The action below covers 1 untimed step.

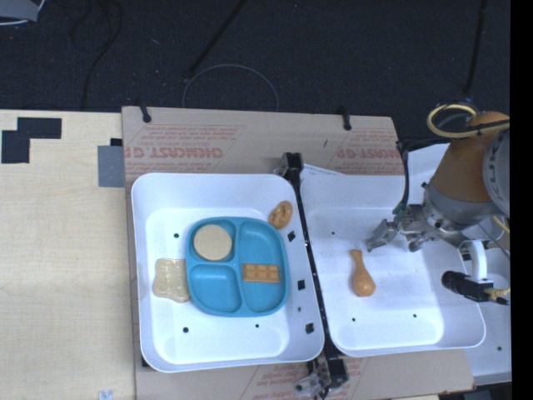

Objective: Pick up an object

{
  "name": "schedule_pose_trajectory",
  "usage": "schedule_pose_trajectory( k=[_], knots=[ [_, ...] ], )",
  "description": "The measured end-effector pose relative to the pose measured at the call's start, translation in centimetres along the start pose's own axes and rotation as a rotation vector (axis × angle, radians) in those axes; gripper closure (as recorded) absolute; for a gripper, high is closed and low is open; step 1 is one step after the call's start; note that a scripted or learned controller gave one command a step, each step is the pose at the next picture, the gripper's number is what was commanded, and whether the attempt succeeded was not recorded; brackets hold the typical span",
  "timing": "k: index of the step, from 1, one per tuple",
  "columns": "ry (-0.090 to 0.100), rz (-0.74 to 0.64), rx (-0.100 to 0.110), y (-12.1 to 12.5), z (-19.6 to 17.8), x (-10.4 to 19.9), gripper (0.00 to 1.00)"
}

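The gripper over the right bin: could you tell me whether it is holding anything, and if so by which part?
Nothing is held. The gripper is open above the right bin, apart from the drumstick.

Robotics lab: white bins on cardboard-covered bench, loose cables, dark carpet.

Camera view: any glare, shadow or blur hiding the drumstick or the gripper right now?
Camera view: lighting is even and the white bins show no strong glare; the drumstick in the right bin is sharp, casting only a faint shadow; the gripper is soft and small, so its fingers are hard to read; the floor above the bench is dark.
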<state>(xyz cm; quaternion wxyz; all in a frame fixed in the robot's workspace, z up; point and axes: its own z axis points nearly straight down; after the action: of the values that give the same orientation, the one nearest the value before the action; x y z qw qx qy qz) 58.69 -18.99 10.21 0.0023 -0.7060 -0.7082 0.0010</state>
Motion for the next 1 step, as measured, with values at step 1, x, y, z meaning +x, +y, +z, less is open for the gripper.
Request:
schedule_pose_trajectory(
  k=[1],
  knots=[
    [-0.001, 0.001, -0.001, -0.02, -1.27, -0.12, 1.0]
  ],
)
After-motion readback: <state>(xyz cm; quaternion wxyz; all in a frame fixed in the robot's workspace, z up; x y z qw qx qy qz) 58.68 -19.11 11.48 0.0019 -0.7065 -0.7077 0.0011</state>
